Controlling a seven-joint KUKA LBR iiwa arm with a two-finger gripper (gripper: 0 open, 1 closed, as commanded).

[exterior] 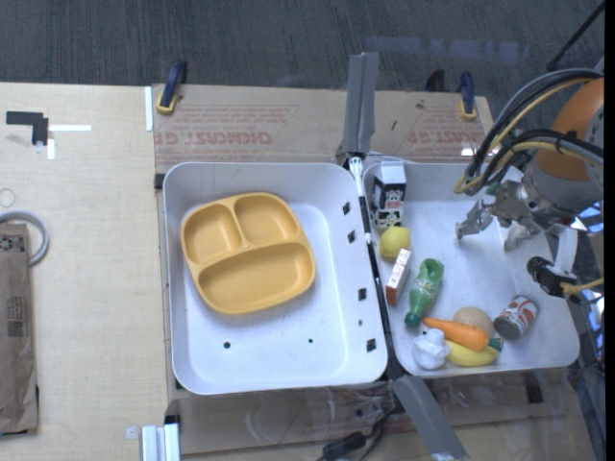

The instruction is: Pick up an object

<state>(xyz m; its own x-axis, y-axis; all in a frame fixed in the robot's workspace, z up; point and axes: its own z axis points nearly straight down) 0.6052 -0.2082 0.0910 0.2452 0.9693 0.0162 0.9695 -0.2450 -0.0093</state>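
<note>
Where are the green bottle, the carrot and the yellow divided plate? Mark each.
green bottle [424, 291], camera view, on its body.
carrot [459, 333], camera view, mid-length.
yellow divided plate [248, 253], camera view, central divider.

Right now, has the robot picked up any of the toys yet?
Not yet. Nothing looks done: the grey robot gripper hangs over a bare part of the right white bin with nothing between its jaws. The green plastic bottle, orange toy carrot and small striped can lie in that bin. Choosing one, reaching down, gripping and lifting are all left.
</note>
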